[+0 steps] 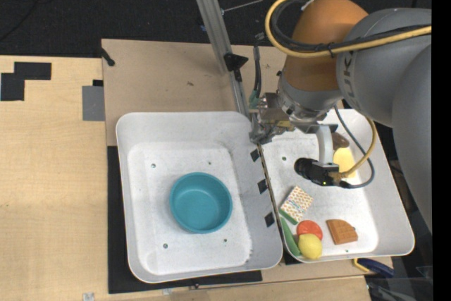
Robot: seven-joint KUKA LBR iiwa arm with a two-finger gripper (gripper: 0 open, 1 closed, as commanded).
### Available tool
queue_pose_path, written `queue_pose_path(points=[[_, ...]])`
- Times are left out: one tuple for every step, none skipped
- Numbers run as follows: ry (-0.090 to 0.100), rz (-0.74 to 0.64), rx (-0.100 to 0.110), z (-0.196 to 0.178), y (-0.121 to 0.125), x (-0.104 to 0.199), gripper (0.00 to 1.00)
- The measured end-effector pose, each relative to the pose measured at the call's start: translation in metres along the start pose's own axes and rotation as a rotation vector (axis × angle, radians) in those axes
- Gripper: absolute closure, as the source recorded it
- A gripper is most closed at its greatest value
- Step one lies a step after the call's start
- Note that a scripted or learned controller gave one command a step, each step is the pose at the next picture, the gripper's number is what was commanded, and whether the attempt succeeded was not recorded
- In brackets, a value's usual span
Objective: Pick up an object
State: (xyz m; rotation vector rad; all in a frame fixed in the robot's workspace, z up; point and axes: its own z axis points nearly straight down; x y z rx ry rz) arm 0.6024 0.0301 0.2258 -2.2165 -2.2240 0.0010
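1. Teal bowl (201,202): smooth plastic with a soft sheen.
2. Left bin (148,144) and right bin (366,202): white plastic, matt, faintly speckled.
3. Bench (49,187): pale wood grain, matt.
4. Slanted rail (208,10): ribbed bare metal.
5. Orange band (331,25): smooth and glossy.

Just one camera here, fixed above the bench (49,166) and looking down at a slant from a medium distance. Both white bins fit in frame: the left-hand bin (141,137) sits view-left of the gripper (263,127), the right-hand bin (373,194) below-right of it, where the arm (394,81) comes in.
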Motion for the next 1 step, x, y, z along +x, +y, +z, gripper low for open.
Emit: queue_pose_path(points=[[-0.001,0.001,-0.001,0.0009,0.0042,0.0561,1.0]])
